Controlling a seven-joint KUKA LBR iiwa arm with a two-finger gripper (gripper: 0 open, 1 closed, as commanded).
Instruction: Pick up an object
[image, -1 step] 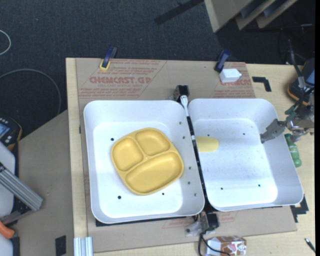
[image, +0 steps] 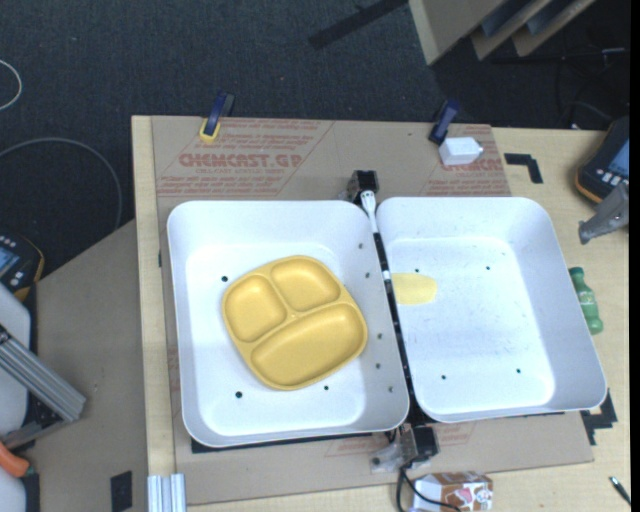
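A yellow divided plate with three compartments lies flat in the left bin, near its middle. A small pale yellow flat piece rests on the floor of the right bin, close to its left wall. At the view's right edge, beyond the right bin's far right corner, a grey pointed part of my gripper pokes in, well away from both objects. Nothing is seen held by it.
A small green object lies just outside the right bin's right rim. A white block and clamps sit on the cardboard behind the bins. Cables and a connector run along the seam between the bins.
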